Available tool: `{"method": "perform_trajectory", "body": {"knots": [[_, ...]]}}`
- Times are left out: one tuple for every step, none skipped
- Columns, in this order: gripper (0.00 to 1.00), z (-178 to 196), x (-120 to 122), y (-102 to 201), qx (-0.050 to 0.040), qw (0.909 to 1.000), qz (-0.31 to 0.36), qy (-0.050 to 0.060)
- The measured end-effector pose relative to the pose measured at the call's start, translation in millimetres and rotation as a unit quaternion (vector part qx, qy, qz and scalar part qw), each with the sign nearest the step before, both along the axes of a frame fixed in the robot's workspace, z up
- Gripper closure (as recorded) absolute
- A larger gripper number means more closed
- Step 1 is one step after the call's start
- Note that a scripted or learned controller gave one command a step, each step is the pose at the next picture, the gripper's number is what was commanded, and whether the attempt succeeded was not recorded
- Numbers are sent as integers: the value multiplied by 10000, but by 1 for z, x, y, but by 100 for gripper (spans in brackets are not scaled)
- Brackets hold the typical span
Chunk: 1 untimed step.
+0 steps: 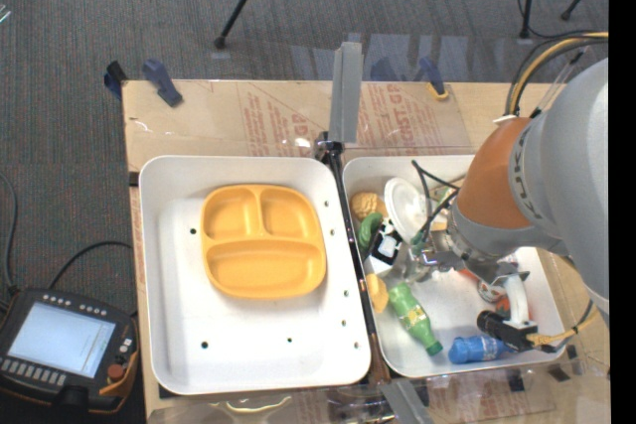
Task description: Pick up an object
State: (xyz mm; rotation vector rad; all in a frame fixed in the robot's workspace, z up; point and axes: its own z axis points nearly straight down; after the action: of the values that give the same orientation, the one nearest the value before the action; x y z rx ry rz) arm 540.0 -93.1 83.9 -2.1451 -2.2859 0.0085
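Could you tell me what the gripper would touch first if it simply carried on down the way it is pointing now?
Most likely the green bottle. The gripper hangs in the right bin, pointing down and slightly left, and the bottle lies just below it. Depth is hard to judge from this slanted view, so it might land on bin floor beside the bottle.

The arm (pixel 537 184) runs off the right edge and covers the middle of the right bin (pixel 397 357). Beneath its wrist, the gripper (pixel 422 258) is too cluttered to read. Beside it, the white disc (pixel 405 206) is partly overlapped, and the blue bottle (pixel 479 349) is blurred.
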Motion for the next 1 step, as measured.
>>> {"method": "perform_trajectory", "body": {"knots": [[100,0,87,-23,-17,9907,-1360,-1]]}}
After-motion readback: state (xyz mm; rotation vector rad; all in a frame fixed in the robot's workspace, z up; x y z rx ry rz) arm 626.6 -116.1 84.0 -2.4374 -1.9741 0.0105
